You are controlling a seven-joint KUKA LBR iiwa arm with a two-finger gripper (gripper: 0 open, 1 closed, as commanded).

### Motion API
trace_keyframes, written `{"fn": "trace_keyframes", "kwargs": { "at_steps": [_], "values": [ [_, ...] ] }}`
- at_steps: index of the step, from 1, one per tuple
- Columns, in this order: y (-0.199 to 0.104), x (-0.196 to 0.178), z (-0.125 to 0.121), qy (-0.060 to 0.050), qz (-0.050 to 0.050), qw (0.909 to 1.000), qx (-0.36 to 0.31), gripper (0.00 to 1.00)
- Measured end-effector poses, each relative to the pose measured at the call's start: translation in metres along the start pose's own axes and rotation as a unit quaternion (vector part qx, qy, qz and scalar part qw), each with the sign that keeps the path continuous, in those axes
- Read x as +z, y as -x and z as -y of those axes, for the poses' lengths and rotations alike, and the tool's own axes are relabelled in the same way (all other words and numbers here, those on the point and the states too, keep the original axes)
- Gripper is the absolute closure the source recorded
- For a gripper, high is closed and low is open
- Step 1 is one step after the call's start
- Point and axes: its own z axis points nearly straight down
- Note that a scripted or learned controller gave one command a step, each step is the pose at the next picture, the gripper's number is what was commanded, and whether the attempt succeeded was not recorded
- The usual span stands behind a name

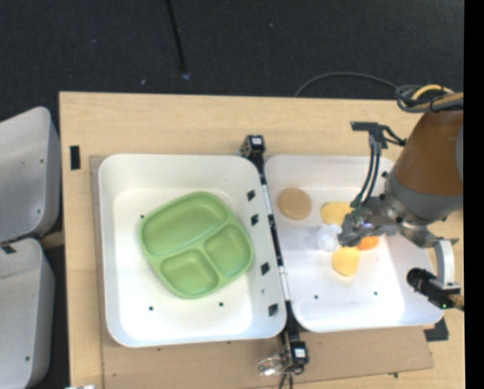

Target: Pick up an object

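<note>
The right bin point(339, 310) holds a tan round disc point(294, 203), a yellow piece point(334, 212), a yellow-orange piece point(346, 261), a small orange object point(370, 242) and a pale translucent item point(327, 238). My gripper point(353, 232) reaches in from the right and hangs low over this cluster, just left of the orange object and above the yellow-orange piece. The orange-banded wrist hides much of what lies under it.
The left bin point(128, 314) carries a green three-compartment plate point(196, 244). A black-clipped divider point(267, 233) runs between the bins. A black cable point(375, 168) loops behind the arm. Bare bin floor lies at the right bin's front.
</note>
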Motion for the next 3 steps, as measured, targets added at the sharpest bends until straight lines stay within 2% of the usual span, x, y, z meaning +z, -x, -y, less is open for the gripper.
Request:
{"fn": "trace_keyframes", "kwargs": {
  "at_steps": [1,2,3],
  "values": [
    [0.001,-0.017,-0.001,-0.001,0.0,1.0,-0.001,1.0],
    [-0.05,-0.011,-0.015,-0.001,-0.001,1.0,-0.002,1.0],
    [-0.102,-0.008,-0.041,-0.002,-0.001,1.0,-0.003,1.0]
  ]
}}
